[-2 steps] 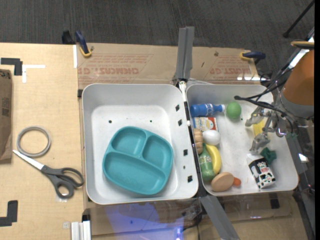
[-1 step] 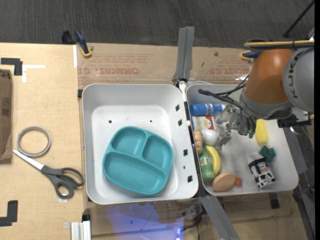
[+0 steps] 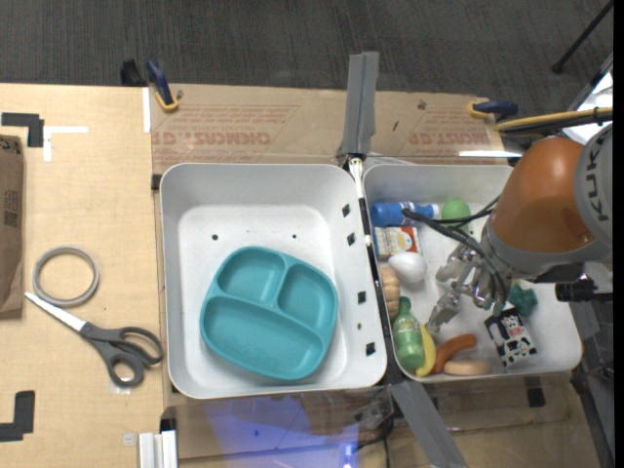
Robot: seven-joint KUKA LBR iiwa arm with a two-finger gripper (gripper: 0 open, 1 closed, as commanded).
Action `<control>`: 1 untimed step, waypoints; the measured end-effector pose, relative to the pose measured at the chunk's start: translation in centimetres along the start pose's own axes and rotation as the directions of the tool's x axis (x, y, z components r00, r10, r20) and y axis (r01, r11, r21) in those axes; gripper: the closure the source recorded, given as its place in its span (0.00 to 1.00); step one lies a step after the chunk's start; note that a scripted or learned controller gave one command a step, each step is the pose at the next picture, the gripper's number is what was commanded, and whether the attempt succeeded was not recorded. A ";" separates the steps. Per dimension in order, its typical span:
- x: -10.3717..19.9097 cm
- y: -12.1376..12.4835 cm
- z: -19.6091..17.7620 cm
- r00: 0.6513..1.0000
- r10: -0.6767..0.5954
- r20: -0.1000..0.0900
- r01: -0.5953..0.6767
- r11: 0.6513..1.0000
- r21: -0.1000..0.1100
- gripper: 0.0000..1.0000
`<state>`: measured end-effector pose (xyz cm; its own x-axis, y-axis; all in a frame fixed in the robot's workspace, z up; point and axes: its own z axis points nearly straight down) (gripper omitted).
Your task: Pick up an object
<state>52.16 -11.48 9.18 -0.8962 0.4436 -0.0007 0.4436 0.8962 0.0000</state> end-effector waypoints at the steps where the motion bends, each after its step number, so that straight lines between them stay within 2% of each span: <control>1: -5.7 2.3 -0.1 0.998 0.065 0.003 -0.065 0.998 0.000 0.00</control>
<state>58.32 -11.91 9.25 -0.8655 0.5009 -0.0035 0.5009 0.8655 0.0005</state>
